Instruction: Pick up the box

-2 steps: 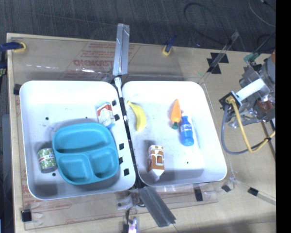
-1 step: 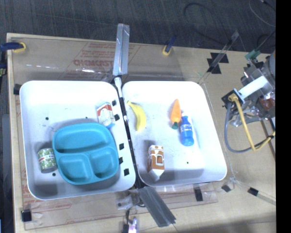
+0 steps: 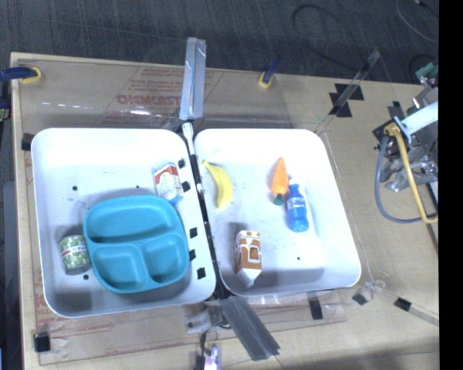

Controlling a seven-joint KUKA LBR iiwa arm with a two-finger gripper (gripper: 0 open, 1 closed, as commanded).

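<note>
Your target, the orange-and-white carton box (image 3: 248, 255), stands in the right bin (image 3: 336, 206) near its front edge, close to the divider between the bins. The likeliest slip, I'd judge, is mistaking the small red-and-white carton (image 3: 167, 181) in the left bin (image 3: 50, 176) for it. The box looks tall and narrow, so an off-centre touch could tip it. The banana (image 3: 219, 184) lies just behind; the carrot (image 3: 279, 177) and blue bottle (image 3: 296, 210) sit further right, the teal tray (image 3: 135, 243) and can (image 3: 74, 253) left. How the tool stands, you cannot tell from here.
</note>
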